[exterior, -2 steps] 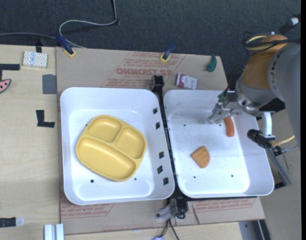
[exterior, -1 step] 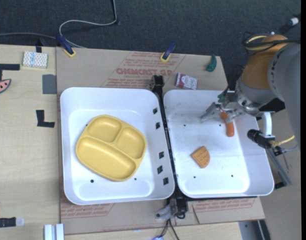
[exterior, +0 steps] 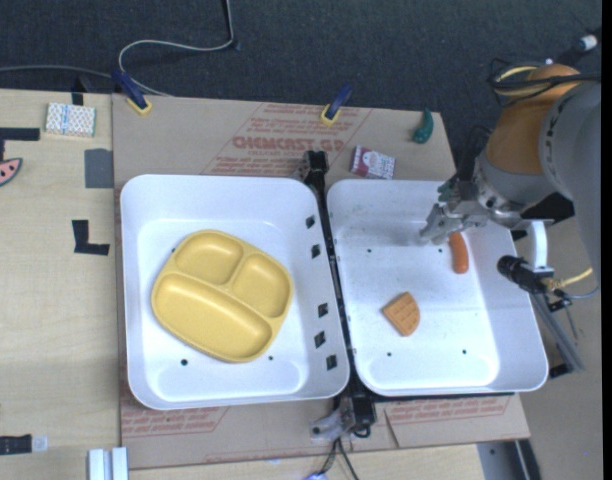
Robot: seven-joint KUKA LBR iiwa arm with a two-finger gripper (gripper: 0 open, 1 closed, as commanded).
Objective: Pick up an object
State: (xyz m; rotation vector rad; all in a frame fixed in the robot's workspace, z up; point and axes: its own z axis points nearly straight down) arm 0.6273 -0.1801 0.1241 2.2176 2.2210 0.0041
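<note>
- Dark carpet runs across the top of our view, and below it sits a pale wooden bench (exterior: 46, 298) with a sheet of printed cardboard (exterior: 276, 143) laid over it
- On the cardboard we see two shallow white bins side by side, the left bin (exterior: 146, 368) and the right bin (exterior: 506, 368), their inner walls touching along a row of black clips
- We find a yellow divided tray (exterior: 221, 293) lying flat in the left bin, turned at a slant, with three compartments facing up
- In the right bin we count two loose things: a small orange carrot-like piece (exterior: 460, 255) near the upper right part of the floor, and a tan wedge-shaped piece (exterior: 402, 314) lying near the middle, well apart from the orange one
- We see the grey arm (exterior: 571, 138) reach in from the right, its orange band (exterior: 516, 133) above the wrist, and the gripper (exterior: 444, 223) low over the upper right part of the right bin
- The gripper's metal tips sit just beside the top end of the orange piece; we cannot tell how wide the claw stands, and we see nothing clearly caught in it
- The orange piece appears to lie on the bin floor, its long side running up and down in our view
- Around the bins we note a yellow clamp (exterior: 336, 105) and a blue-and-yellow clamp (exterior: 134, 93) at the cardboard's far edge, a small red and white packet (exterior: 372, 163) just behind the right bin, and a green object (exterior: 424, 126) near the cardboard's far right corner
- A white cable (exterior: 176, 46) loops across the carpet, and a small patterned square (exterior: 70, 120) lies on the bench at far left
</note>
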